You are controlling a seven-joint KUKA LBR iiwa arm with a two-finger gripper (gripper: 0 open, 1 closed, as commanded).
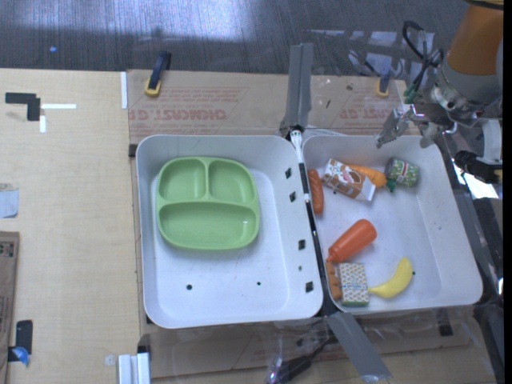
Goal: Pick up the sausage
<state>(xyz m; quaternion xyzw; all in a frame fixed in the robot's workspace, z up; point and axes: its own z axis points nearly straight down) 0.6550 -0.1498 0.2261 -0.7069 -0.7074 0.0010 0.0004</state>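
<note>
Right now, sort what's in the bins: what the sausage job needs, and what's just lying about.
Needed:
sausage
end effector

Lying about:
green plate
carrot
banana
brown carton
green can
cracker box

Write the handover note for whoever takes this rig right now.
Gripper: above the right bin's far rim, holding nothing; whether open or shut cannot be told.
Sausage: lying in the right bin along its left wall, beside the small carton. Untouched.
Also in that bin: carrot, banana, green packet. Green tray sits in the left bin.
Done: nothing yet.
Left: move to the sausage, grasp, lift.
</note>
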